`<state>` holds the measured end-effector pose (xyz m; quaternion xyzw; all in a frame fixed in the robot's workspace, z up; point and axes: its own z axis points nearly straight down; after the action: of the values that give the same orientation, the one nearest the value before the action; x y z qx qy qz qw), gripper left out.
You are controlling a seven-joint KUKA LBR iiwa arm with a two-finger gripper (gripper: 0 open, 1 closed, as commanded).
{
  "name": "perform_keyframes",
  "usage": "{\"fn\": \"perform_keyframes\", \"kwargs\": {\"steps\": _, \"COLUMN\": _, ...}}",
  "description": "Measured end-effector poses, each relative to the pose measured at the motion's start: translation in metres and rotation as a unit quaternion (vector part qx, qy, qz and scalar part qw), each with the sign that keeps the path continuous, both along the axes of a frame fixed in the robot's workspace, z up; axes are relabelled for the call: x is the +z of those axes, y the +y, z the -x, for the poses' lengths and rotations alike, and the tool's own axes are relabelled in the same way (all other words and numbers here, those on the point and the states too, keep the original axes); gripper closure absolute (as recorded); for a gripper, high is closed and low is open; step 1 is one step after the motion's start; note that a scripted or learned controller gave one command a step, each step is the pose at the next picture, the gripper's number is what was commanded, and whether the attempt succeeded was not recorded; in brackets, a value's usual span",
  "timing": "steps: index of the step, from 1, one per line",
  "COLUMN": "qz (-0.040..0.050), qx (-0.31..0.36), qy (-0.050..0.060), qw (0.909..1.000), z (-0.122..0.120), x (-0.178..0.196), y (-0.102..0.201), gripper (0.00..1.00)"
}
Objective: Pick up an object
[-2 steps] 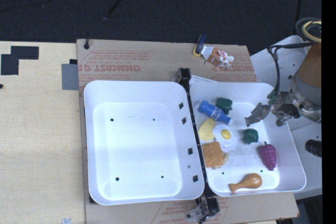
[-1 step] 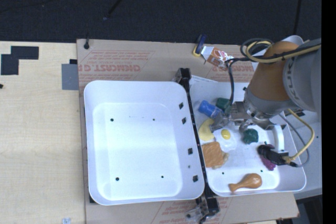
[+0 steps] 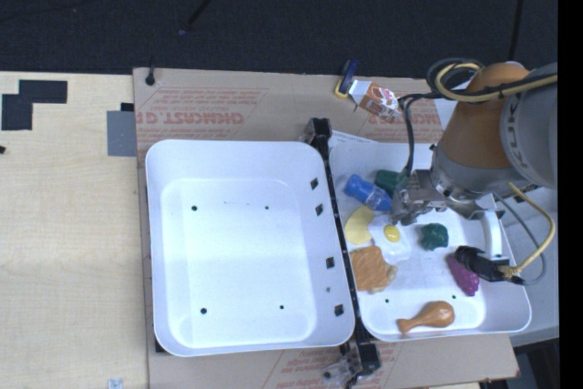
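We see the gripper (image 3: 407, 207) low in the right bin (image 3: 510, 316), just at three o'clock of the blue bottle (image 3: 367, 192) and above the yellow piece (image 3: 391, 234). We cannot tell its state. Nothing looks lifted, so the pick remains undone.

Two bins sit side by side on a cardboard sheet (image 3: 228, 109) in the lower middle of the frame. The left bin (image 3: 239, 246) takes the centre. The right bin (image 3: 510, 310) holds all the objects: a bottle (image 3: 366, 192) at its upper left, a toy drumstick (image 3: 426, 317) near its lower edge, a flat bread-like piece (image 3: 369, 268) at its left. The arm (image 3: 487, 137) reaches in from the right, its gripper (image 3: 408, 207) just right of the bottle.
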<state>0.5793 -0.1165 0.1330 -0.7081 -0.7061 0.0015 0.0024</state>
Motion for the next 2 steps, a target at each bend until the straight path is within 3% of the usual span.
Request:
{"fn": "perform_keyframes", "kwargs": {"steps": 1, "qz": -0.0008, "qx": -0.002, "qy": 0.0, "qw": 1.0, "z": 0.085, "x": -0.046, "y": -0.045, "gripper": 1.0}}
{"fn": "perform_keyframes", "kwargs": {"steps": 2, "qz": 0.0004, "qx": 0.003, "qy": -0.005, "qw": 1.0, "z": 0.016, "x": -0.023, "y": -0.023, "gripper": 1.0}}
